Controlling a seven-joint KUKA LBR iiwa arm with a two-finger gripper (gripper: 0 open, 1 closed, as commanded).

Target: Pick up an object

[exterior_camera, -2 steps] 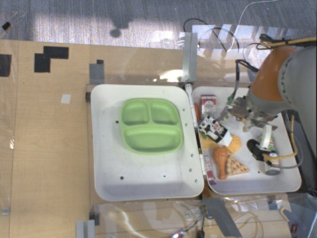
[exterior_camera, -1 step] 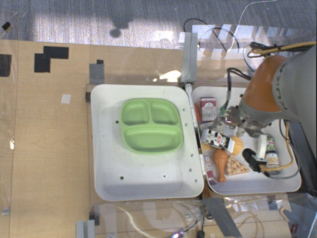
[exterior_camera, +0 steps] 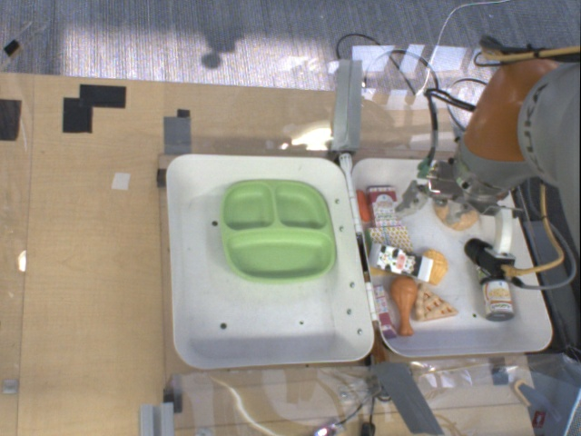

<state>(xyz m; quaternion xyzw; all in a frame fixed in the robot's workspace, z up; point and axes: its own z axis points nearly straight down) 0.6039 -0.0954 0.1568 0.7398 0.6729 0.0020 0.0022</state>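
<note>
Two white bins sat side by side; your left bin (exterior_camera: 195, 243) held a green divided plate (exterior_camera: 276, 229). Your gripper (exterior_camera: 442, 192) hung over the right bin (exterior_camera: 526, 330), its fingers spread, nothing between them, above a round pastry (exterior_camera: 455, 214).

Matt green plastic plate (exterior_camera: 277, 230), smooth white bins (exterior_camera: 195, 271), wooden bench (exterior_camera: 82, 271)

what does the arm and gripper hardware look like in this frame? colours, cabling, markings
The arm is grey and rounded, with an orange band above the wrist. Thin black and white cables loop around the wrist, and one white cable runs up and away over the floor. The gripper is a compact grey metal unit with small dark fittings. No lettering or markings are legible.
</note>
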